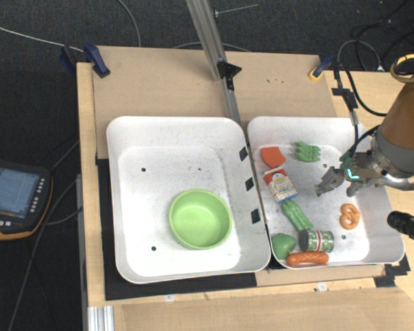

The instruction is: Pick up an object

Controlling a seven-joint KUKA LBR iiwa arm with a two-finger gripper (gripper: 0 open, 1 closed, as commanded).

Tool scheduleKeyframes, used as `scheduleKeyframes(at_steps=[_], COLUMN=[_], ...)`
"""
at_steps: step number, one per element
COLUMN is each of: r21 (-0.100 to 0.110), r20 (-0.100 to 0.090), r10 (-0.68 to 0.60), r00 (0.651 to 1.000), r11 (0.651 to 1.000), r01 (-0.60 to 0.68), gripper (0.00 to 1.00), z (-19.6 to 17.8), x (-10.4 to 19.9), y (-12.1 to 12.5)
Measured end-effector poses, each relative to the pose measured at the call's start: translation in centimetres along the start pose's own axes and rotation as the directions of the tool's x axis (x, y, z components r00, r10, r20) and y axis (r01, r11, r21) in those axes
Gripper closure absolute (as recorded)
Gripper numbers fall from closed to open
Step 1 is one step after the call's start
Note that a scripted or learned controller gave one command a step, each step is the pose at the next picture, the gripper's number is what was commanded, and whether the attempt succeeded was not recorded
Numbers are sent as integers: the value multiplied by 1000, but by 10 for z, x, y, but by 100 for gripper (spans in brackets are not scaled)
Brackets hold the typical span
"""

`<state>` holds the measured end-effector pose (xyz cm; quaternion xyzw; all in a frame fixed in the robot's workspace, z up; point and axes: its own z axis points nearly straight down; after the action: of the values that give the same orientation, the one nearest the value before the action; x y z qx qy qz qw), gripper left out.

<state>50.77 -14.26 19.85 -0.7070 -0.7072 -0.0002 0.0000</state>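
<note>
My claw, fingers apart w/ nothing betw them, hangs over bare floor of right bin; orange pretzel just nearer, by right rim.

We see a bowl in the left bin. Right of that bowl, the right bin holds a pretzel, can and carton.

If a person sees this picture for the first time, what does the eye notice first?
First the bright green bowl, alone in the left bin. Next the crowd of small things in the right bin: an orange block, a pretzel, a can. The gripper hangs above that bin's bare middle, holding nothing.
</note>
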Motion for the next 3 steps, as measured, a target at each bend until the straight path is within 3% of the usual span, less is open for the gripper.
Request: scheduleKeyframes(at_steps=[1,3], r21=[0,3], r20=[0,0], r10=[0,0], r00=[1000,1000], r11=[1000,1000], r01=[0,0], gripper=[0,0], z=[0,95], x=[0,1], y=[0,4])
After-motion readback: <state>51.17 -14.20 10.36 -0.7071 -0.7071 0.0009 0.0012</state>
